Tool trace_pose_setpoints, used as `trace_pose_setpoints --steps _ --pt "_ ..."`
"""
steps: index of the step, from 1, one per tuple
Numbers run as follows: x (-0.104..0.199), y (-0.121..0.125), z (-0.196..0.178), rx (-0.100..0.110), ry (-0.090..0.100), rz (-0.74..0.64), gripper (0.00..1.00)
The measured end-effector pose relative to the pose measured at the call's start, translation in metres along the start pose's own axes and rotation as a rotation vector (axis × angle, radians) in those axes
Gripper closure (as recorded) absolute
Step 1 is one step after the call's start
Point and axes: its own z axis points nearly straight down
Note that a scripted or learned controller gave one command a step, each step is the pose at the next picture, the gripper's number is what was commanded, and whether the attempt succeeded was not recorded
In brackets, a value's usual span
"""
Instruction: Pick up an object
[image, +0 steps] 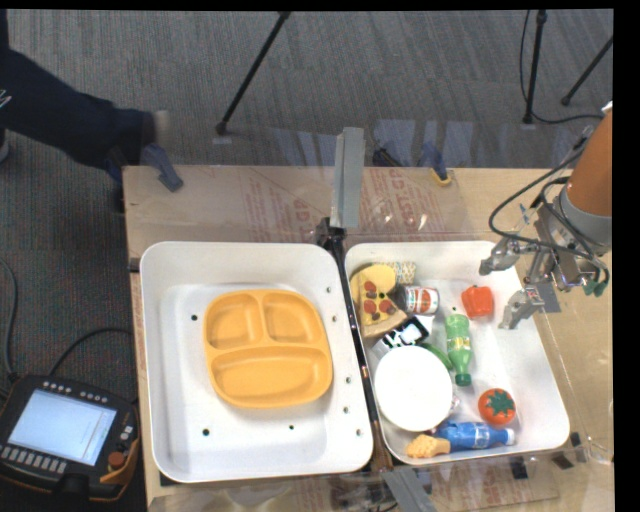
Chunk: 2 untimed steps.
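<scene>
Orange-red pepper toy (478, 301), right bin (545, 375), upper area: lies just left of open, empty claw (510, 290) at frame's right.

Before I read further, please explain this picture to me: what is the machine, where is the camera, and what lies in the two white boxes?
One fixed camera looks down at a slant on a bench. The grey and orange robot arm comes in from the right; its gripper hangs open over the right bin, holding nothing. The left bin holds a yellow divided tray. The right bin holds toy food: a pizza slice, a small can, a green bottle, a white plate, a tomato, a blue bottle.
</scene>
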Motion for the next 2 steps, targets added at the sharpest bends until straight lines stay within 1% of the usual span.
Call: trace_pose_setpoints --steps 1,2 --pt "-0.007 0.008 0.124 -0.004 0.006 -0.069 0.0" --pt "0.014 0.064 0.117 0.003 -0.003 -0.066 0.0"
